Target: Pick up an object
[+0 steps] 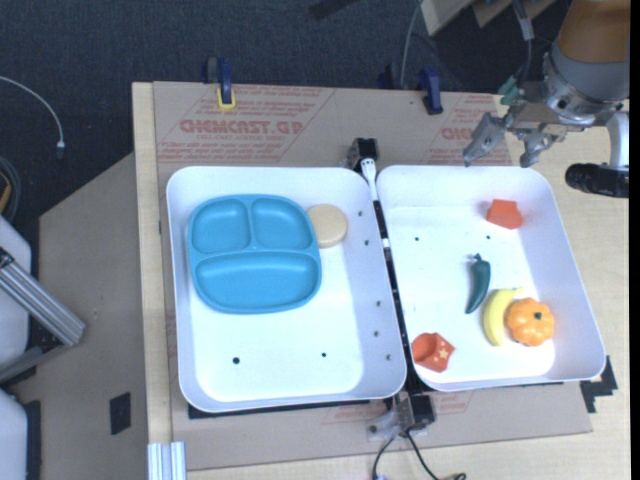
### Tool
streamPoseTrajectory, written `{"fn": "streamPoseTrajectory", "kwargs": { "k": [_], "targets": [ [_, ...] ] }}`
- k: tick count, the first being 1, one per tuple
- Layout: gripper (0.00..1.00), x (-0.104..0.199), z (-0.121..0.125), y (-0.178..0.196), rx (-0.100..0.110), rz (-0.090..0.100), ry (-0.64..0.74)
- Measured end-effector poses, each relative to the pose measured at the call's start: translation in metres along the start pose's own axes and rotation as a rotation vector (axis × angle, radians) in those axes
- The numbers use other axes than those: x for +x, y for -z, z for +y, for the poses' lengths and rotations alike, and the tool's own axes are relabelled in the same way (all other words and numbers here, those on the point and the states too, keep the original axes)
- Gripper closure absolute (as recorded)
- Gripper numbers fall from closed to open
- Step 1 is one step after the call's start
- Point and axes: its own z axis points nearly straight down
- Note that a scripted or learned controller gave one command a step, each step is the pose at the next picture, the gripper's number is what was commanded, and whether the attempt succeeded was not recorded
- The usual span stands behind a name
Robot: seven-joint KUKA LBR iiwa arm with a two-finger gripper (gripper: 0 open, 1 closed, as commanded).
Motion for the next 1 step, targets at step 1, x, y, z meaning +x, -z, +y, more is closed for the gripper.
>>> {"fn": "streamPoseTrajectory", "kwargs": {
  "k": [1],
  "targets": [
    [0.00,0.0004,0.0018,0.0090,-0.014,-0.002,0.003]
  ]
}}
